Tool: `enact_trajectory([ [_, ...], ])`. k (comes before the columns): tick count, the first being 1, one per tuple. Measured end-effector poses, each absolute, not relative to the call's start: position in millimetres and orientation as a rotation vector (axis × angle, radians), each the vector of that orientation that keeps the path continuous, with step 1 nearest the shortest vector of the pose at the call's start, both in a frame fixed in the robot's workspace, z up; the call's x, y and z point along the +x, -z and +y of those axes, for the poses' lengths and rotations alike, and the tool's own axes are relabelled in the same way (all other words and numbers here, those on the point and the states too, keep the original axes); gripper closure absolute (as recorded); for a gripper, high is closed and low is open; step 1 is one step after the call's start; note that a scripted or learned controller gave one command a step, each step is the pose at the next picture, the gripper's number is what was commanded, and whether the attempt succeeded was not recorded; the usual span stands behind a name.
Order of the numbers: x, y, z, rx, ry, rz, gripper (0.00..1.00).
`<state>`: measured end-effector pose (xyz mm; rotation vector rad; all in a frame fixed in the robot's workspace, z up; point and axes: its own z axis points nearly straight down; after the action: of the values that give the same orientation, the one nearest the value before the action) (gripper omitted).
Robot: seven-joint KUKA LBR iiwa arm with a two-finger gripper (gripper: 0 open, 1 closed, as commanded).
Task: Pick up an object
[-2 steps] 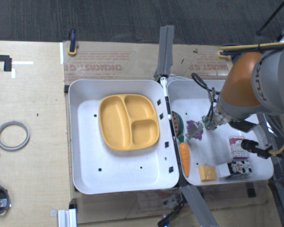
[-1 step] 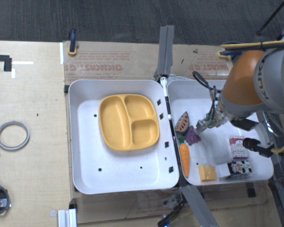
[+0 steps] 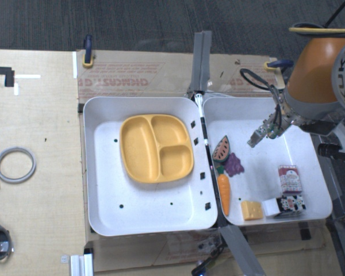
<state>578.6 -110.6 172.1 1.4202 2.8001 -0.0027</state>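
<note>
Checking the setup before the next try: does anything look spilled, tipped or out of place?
Nothing stands out. The yellow plate lies flat in the left bin. The carrot, grapes, melon slice, cheese and packet lie loose in the right bin, under the gripper.

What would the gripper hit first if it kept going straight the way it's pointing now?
Probably the bare white floor of the right bin. The gripper points down and toward the left, with the watermelon-slice toy further along that line, but the floor looks likely to come first. Depth is hard to judge from this single slanted view.
</note>
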Motion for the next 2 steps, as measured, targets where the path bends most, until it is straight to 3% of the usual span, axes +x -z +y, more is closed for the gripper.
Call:
enact_trajectory([
  [1,578.6,-172.0,-110.2,1.419,0.003,2.801,0.0],
  [2,517.8,-91.2,-101.3,1.761,0.003,2.602,0.0],
])
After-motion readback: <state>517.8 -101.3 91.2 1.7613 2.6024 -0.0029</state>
